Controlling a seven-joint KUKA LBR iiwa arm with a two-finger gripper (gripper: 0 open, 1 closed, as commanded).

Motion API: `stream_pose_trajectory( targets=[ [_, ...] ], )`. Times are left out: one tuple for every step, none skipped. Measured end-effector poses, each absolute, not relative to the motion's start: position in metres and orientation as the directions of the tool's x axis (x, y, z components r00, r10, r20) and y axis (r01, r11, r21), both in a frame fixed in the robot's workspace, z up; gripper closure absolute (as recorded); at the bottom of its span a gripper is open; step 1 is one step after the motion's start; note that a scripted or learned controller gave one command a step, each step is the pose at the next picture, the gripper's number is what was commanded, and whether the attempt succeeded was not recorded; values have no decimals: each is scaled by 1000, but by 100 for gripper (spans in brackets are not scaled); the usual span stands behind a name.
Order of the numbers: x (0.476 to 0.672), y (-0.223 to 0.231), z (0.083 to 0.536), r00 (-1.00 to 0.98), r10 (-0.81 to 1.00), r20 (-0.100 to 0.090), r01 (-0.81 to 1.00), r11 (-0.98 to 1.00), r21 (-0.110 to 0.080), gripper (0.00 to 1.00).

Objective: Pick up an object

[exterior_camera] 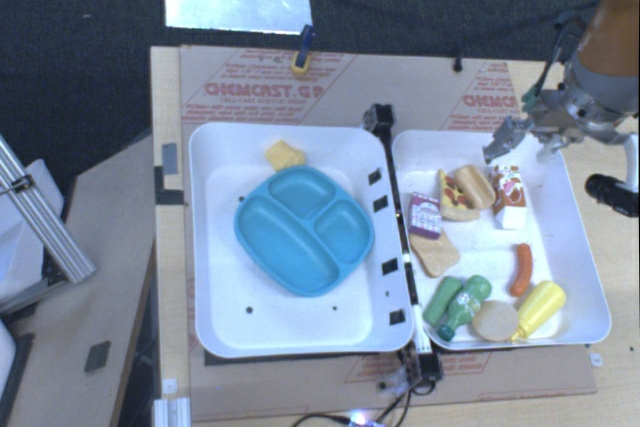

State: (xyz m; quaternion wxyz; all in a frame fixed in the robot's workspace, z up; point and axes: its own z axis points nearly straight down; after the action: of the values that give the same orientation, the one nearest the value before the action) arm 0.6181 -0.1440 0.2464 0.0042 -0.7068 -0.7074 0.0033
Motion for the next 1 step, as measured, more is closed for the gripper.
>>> stream_pose_trajectory(
  targets=[
    [620, -144, 254, -3, 1000, 0, 1000, 3, 2, 0]
  ],
)
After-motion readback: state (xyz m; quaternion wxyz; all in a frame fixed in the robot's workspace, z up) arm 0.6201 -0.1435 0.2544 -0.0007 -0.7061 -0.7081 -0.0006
